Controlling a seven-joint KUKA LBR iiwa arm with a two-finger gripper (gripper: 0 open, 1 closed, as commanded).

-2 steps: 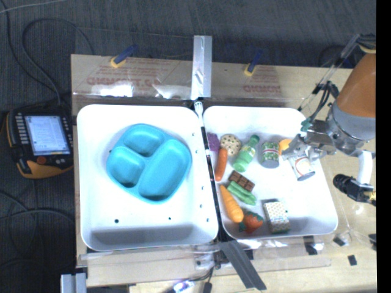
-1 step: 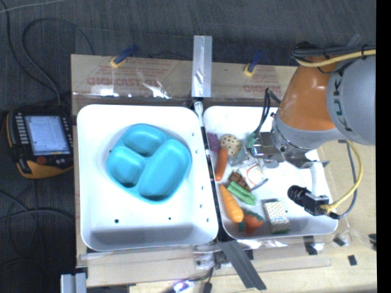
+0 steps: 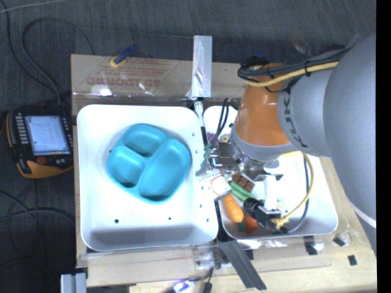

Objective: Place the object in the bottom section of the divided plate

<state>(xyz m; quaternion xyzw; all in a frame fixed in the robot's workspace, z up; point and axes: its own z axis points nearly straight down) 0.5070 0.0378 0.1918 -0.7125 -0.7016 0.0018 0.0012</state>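
Note:
A blue divided plate [image 3: 148, 161] with three sections lies in the left white bin [image 3: 98, 224]; all its sections look bare. My gripper [image 3: 245, 187] hangs low in the right bin [image 3: 317, 221], under the orange wrist band, and the wrist hides much of it. Right beneath it lie an orange carrot-like object [image 3: 232, 208], a green piece [image 3: 239, 192] and a small red piece [image 3: 245, 226]. The gripper is directly over the green piece and beside the carrot; I cannot tell whether it touches either.
The grey arm covers most of the right bin and the view's right side. A yellow cable [image 3: 303, 194] loops beside the wrist. A teach pendant [image 3: 40, 140] lies left of the bench. A plastic sheet [image 3: 134, 78] sits behind the left bin.

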